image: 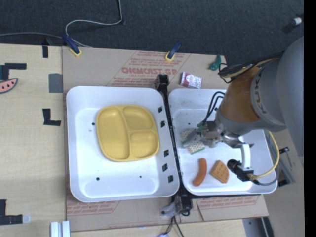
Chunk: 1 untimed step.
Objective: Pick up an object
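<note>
In the right bin (187, 105) my gripper (201, 136) is down low at the bin's middle, pointing left, right over a small pale waffle-like piece (196, 146) and a grey object (186, 135). The fingers are hidden among these items. An orange-red sausage (199, 172) lies near the bin's front, and a tan square cracker (220, 172) rests just right of it. The left bin (81, 132) holds a yellow divided plate (128, 132).
A black divider runs between the two bins (167, 132). A small red-and-white packet (190, 80) lies on the cardboard behind the right bin. Yellow clamps (172, 54) sit on the cardboard's far edge. Cables loop off the arm at the right bin's front right corner (256, 177).
</note>
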### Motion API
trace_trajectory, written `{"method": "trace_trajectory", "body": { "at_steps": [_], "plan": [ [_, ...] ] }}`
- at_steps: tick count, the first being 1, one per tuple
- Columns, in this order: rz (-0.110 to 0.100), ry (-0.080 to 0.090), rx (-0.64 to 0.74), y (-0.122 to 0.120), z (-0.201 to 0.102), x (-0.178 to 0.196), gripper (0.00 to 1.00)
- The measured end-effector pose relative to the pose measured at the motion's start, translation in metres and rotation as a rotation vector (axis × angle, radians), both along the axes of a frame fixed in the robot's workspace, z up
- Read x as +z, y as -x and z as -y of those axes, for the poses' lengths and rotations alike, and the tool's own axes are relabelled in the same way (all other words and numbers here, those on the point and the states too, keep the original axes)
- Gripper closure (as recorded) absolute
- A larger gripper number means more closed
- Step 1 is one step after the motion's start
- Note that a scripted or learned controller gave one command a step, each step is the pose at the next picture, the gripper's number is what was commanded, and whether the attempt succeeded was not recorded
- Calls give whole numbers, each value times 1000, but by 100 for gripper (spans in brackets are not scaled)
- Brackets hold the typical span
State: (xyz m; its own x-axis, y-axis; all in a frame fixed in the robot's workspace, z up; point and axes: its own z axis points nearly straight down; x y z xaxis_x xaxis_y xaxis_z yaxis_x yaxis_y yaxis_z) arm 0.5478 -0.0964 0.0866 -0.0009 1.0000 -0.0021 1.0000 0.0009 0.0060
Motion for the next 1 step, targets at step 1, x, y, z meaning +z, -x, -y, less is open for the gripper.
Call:
{"method": "trace_trajectory", "body": {
  "at_steps": [1],
  "plan": [
    [-1, -1, 1, -62, 1, 0, 0]
  ]
}}
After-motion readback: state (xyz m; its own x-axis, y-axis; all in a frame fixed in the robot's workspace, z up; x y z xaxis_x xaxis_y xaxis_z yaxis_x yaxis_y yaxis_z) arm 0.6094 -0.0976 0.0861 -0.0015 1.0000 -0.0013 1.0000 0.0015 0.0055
